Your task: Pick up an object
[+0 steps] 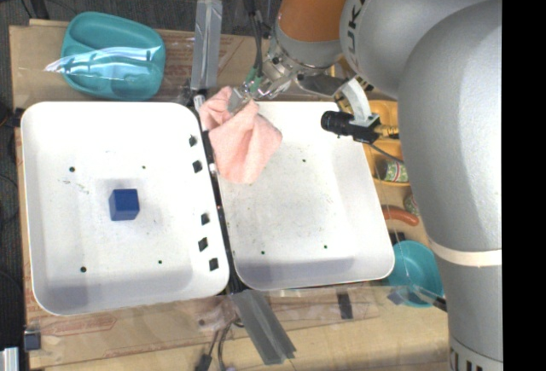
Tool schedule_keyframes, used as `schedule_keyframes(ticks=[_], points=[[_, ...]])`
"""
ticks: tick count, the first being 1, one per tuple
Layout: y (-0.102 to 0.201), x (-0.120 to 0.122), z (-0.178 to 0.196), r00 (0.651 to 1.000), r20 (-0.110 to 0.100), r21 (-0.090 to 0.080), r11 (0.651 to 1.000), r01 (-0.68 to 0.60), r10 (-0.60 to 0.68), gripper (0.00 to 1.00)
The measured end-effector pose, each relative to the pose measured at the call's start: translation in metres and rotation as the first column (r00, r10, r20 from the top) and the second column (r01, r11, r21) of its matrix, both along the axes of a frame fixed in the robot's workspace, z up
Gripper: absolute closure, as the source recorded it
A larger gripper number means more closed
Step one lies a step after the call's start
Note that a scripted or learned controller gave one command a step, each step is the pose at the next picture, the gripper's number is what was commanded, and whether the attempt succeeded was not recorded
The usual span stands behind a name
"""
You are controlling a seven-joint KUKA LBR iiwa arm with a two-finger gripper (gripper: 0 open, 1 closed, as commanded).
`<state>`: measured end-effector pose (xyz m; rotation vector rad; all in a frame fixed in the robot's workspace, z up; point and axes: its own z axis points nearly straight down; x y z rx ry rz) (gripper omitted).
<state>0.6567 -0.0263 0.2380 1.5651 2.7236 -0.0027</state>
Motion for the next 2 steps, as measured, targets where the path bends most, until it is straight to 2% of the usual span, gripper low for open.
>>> schedule_keyframes(ticks=[1, 2], points=[[-0.027, 0.000, 0.011, 0.997, 0.001, -0.001, 0.997, 0.071, -0.071, 1.00], [-0.097, -0.011, 0.004, 0.990, -0.003, 0.001, 0.990, 0.144, -0.144, 1.00]])
